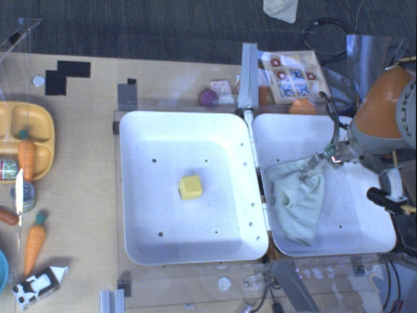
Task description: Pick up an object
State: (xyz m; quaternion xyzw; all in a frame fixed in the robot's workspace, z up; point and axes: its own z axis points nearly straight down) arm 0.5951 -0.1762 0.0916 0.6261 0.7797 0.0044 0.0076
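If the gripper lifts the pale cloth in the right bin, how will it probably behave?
The pale cloth lies crumpled with folds, so it is probably floppy and would drape and hang. It looks thin, so likely light. The gripper sits at its upper edge; a pinch there may lift only one corner.

A block lies in the left bin, a cloth in the right bin.
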